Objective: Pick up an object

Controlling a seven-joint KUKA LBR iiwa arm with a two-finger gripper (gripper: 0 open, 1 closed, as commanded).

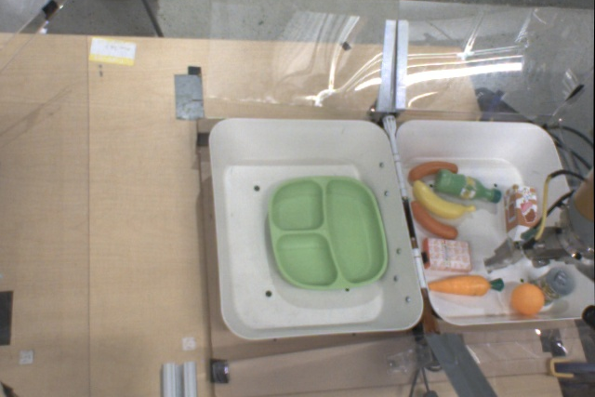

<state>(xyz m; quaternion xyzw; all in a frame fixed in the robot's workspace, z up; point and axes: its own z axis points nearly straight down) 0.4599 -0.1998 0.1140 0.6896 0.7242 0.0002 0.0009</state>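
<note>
The right bin (483, 137) holds several toy foods. At its left side lie a red sausage (433, 170), a yellow banana (439, 201) and a green bottle (463, 189). A second sausage (434, 220) and a pink wafer block (446, 253) sit below them. Along the front wall lie a carrot (457, 286) and an orange (527, 299). A small red-and-white packet (522, 207) stands further right. My gripper (513, 254) reaches in low from the right edge, between the packet and the orange, just right of the wafer block. Nothing shows in its grasp.
The left bin (232, 228) carries a green divided plate (327, 232) in its middle. A metal divider post (394, 70) rises behind the joint of the two bins. A grey round object (561, 279) lies under the arm near the orange.
</note>
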